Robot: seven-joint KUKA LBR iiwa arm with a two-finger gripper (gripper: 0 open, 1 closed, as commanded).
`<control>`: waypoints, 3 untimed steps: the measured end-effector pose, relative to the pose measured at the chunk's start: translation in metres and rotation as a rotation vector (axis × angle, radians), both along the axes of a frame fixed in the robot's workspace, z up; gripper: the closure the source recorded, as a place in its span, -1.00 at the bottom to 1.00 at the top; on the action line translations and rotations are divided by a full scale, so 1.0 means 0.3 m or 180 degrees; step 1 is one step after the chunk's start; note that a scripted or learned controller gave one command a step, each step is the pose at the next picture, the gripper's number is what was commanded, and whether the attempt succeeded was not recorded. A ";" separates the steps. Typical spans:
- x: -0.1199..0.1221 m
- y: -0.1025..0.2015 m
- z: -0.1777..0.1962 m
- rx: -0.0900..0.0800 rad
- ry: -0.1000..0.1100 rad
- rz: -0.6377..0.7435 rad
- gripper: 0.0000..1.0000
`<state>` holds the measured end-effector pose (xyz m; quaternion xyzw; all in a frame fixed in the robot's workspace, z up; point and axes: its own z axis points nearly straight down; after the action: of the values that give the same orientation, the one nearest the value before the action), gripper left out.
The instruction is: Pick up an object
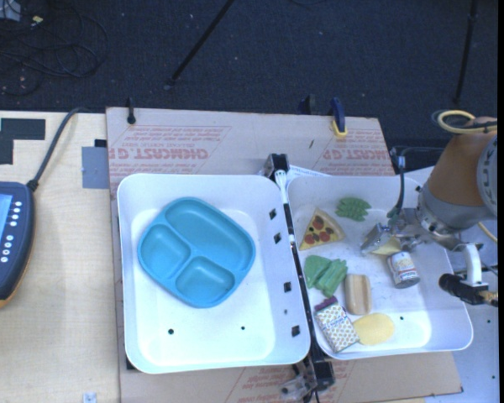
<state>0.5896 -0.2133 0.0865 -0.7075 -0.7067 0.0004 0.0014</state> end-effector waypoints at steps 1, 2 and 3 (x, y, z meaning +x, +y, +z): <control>0.017 -0.004 0.043 -0.0002 -0.0026 0.0001 1.00; 0.008 -0.005 0.032 0.0002 -0.0002 -0.0005 -1.00; 0.012 -0.013 0.065 -0.0004 -0.0012 -0.0013 1.00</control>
<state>0.5933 -0.2172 0.1061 -0.7090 -0.7052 -0.0004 -0.0004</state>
